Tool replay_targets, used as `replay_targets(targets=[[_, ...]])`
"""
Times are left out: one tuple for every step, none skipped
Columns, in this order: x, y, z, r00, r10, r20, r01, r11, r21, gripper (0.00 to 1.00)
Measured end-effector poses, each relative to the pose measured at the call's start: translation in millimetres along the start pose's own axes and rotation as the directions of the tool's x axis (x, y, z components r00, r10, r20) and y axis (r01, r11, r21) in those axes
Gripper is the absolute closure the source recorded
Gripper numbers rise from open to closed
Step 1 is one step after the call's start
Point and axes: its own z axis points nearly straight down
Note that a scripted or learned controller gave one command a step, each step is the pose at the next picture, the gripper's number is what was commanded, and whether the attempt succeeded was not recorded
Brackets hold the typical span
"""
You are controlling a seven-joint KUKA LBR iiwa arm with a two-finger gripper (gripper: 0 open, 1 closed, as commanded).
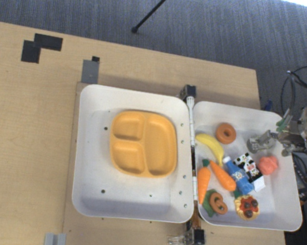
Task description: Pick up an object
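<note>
I am hovering the gripper [258,142] with jaws slightly parted, gripping nothing. Just beyond the jaws is lying a pink ball [268,164]; I am judging it light, soft, best pinched across its middle.

My right bin [275,222] holds toys. Donut [226,134] brown ring, flat, near top. Banana [211,147] yellow, slanted, by left wall. Two carrots: one [203,183] lying up-down by left wall, other [222,176] slanted, beside it. Cow toy [247,165] black-white, on blue block [239,181]. Pink ball [268,164] to right. Pretzel [216,203] bottom left. Tart [248,206] with berries, bottom.
</note>
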Motion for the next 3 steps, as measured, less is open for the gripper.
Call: replay_targets(targets=[[65, 20, 104, 1.0, 0.001, 0.0, -0.001, 1.0, -0.01, 0.0], [96, 60, 114, 0.995, 0.095, -0.001, -0.095, 0.995, -0.004, 0.0], [95, 61, 102, 0.996, 0.09, 0.0, -0.09, 0.996, -0.007, 1.0]])
